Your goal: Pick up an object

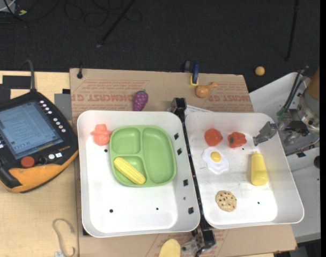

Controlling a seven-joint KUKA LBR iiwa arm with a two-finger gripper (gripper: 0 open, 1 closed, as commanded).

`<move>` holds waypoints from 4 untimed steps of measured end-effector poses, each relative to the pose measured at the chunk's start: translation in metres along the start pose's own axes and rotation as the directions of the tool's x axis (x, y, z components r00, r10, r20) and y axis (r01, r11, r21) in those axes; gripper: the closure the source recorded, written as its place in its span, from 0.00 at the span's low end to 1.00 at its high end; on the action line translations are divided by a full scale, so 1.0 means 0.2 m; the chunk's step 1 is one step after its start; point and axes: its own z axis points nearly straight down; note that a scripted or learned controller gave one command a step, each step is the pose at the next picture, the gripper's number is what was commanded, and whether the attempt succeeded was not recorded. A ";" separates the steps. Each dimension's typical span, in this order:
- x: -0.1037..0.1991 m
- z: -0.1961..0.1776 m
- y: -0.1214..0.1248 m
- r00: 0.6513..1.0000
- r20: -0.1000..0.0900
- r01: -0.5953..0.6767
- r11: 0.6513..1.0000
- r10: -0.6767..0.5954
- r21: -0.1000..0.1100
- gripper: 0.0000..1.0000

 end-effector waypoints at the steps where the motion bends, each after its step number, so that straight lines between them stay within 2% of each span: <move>1: 0.00 -0.03 0.01 1.000 0.003 0.001 1.000 -0.001 -0.012 0.00; 3: 0.09 0.56 0.02 1.000 0.000 0.004 1.000 -0.004 -0.006 0.00; 4: 0.08 0.62 0.06 1.000 0.013 0.003 0.999 -0.002 -0.035 0.00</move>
